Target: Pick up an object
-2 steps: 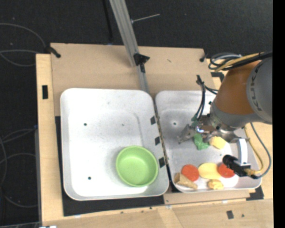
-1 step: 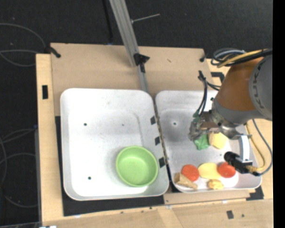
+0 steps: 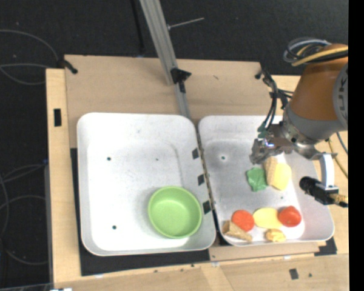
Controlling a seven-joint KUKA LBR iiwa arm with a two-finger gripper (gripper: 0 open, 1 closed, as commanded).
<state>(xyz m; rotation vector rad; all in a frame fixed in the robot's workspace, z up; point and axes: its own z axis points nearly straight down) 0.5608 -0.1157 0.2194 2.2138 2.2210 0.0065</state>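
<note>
A: What do we list for the left bin [image 3: 109, 138]?

B: One green bowl [image 3: 175, 211], upright, resting on the floor toward the near right corner. We record nothing more there.

A: And the right bin [image 3: 227, 138]?

B: Along the near wall we count a tan wafer-like piece [image 3: 235, 230], an orange-red round fruit [image 3: 243, 219] touching it, a flat yellow piece [image 3: 266, 217] beside that, a red tomato-like item [image 3: 289, 216] on the right, and a small yellow bit [image 3: 275, 236] at the rim. Farther back, a green block [image 3: 256, 179] lies against a pale yellow corn-like item [image 3: 277, 174].

A: The arm?

B: The arm [image 3: 315, 102] reaches in from the right, its orange band high over the far right corner. The gripper [image 3: 266, 151] sits just above the corn-like item and the green block.

A: Its fingers?

B: The view is too dim and crowded there; we cannot tell whether they are spread or pressed together, nor whether they touch either piece.
</note>
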